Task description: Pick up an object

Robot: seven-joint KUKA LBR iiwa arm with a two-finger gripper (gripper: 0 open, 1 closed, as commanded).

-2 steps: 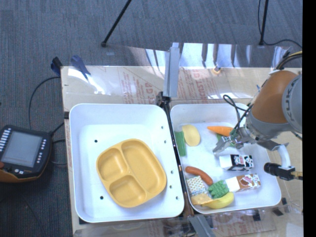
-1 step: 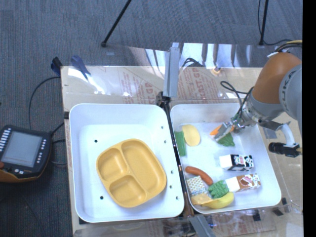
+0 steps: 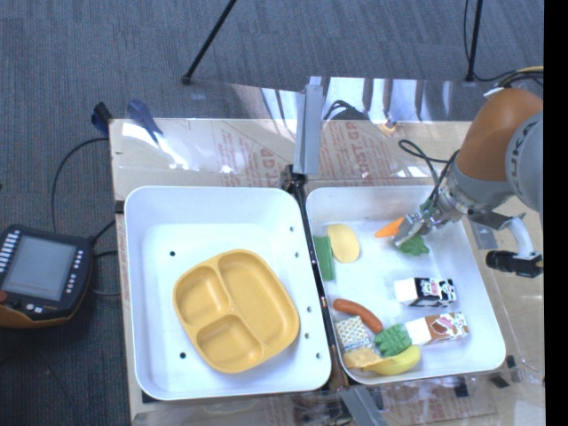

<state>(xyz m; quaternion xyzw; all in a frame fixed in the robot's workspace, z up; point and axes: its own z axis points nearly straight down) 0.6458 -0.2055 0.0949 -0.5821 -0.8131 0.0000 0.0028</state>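
My gripper [image 3: 414,230] hangs low over the upper part of the right bin [image 3: 484,304], reaching in from the right. Directly under its tip lies a small green broccoli-like piece [image 3: 414,248], and it is touching or nearly touching it; I cannot tell which. An orange carrot piece [image 3: 388,229] lies just to the gripper's left. Other items in this bin are a pale yellow lemon-like shape [image 3: 343,242], a green strip [image 3: 322,257], a black-and-white carton [image 3: 424,290], a red sausage [image 3: 357,311], a brown-and-white box [image 3: 437,328], a leafy green piece [image 3: 390,340] and a banana [image 3: 395,360].
The left bin [image 3: 151,238] holds a yellow divided plate [image 3: 235,309]. A checkered item [image 3: 352,332] lies by the sausage. A metal post [image 3: 308,131] stands behind the bins' junction. A hand-held control unit [image 3: 40,273] rests on the floor at far left.
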